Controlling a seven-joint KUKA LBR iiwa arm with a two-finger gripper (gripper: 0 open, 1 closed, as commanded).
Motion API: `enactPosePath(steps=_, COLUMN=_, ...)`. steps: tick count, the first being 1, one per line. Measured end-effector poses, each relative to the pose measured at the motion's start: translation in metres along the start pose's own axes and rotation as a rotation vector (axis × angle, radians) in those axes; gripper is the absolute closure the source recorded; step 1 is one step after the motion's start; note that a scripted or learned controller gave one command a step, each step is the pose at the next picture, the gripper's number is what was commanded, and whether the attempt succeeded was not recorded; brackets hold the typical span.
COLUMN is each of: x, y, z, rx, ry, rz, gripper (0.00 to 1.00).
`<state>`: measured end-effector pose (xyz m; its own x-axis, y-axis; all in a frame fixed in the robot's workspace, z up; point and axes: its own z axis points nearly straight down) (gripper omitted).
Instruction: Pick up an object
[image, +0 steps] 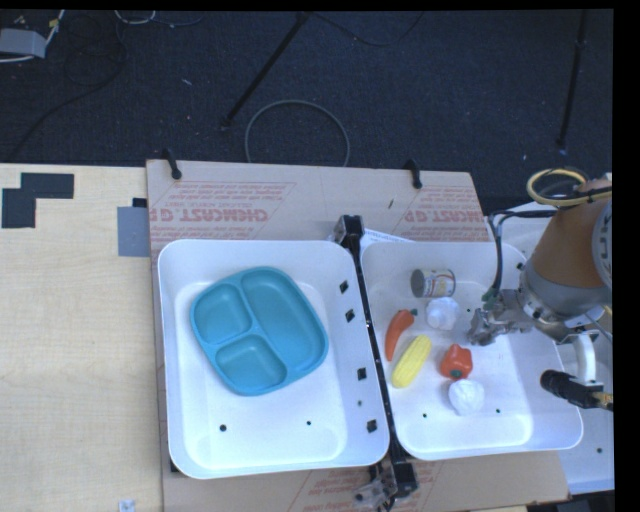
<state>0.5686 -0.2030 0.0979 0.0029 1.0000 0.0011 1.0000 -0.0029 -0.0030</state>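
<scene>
Nearest the camera, at the bottom of the view, the front rims of the two shallow bins sit side by side on the cardboard-covered bench, the left bin (200, 440) and the right bin (500, 440) joined by a dark divider strip. Low in the right bin lies a white lumpy object (466, 397), and just above it, close by, an orange-red pepper-like object (456, 361). Left of that pepper a yellow corn cob (411, 361) lies at a slant, its upper end touching or nearly touching a thin orange carrot (399, 332). Further back a small pale round object (441, 314) sits just beside a silvery can (434, 284), which lies on its side near the far wall. In the left bin a blue divided plate (259, 329) with three compartments rests tilted across the middle of the floor. At the right, the grey arm with its orange band (572, 250) reaches in over the right bin's edge, and the gripper (490, 325) hangs low just right of the pale round object and above the pepper; how far it is open cannot be told, and nothing can be seen in its grasp
</scene>
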Motion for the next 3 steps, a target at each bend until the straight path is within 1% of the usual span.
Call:
enactPosePath(steps=1, x=0.005, y=-0.005, z=-0.060, rx=-0.005, ry=-0.001, rz=-0.004, gripper=1.00)
enactPosePath(steps=2, x=0.012, y=-0.011, z=-0.112, rx=-0.005, ry=-0.002, rz=-0.004, gripper=1.00)
enactPosePath(steps=3, x=0.020, y=-0.011, z=-0.171, rx=-0.007, ry=-0.002, rz=-0.005, gripper=1.00)
